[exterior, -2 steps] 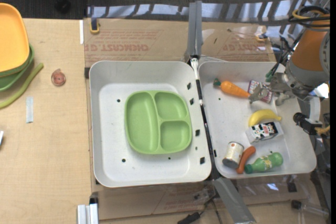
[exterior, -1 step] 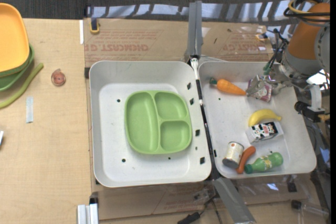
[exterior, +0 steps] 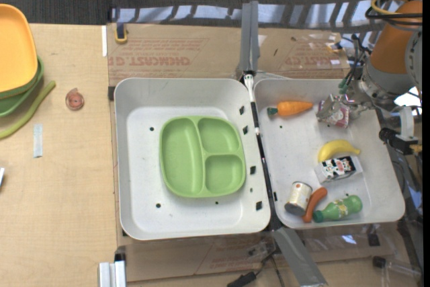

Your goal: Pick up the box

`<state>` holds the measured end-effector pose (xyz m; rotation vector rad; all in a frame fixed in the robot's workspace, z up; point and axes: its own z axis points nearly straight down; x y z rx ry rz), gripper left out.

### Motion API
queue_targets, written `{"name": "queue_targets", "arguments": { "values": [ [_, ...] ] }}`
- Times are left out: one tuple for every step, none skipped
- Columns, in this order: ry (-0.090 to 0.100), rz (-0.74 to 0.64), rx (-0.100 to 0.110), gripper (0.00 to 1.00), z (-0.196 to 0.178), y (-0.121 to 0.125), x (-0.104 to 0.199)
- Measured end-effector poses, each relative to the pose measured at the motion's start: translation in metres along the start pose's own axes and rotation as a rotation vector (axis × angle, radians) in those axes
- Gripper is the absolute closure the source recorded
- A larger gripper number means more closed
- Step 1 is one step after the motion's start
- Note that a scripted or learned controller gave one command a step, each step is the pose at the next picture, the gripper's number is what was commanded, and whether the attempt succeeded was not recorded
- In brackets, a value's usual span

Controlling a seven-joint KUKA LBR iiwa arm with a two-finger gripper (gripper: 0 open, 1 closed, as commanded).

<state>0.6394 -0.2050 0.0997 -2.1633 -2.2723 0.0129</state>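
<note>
Two white bins (exterior: 127, 165) — one box (exterior: 339, 168), one banana (exterior: 337, 148), one carrot (exterior: 293, 108).

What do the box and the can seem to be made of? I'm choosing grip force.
The box looks like printed cardboard with a smooth, slightly shiny face: flat sides, sharp edges, black and white print. The can looks like metal: a pale shiny end and a round body, though a label may cover it.

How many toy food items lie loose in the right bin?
4: carrot at its far left, banana mid-right, sausage and green bottle near the front. The arm may hide others.
</note>
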Motion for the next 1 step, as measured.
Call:
{"name": "queue_targets", "arguments": {
  "values": [
    [0.001, -0.01, -0.009, 1.0, -0.0934, 0.0221, 0.0658]
  ]
}}
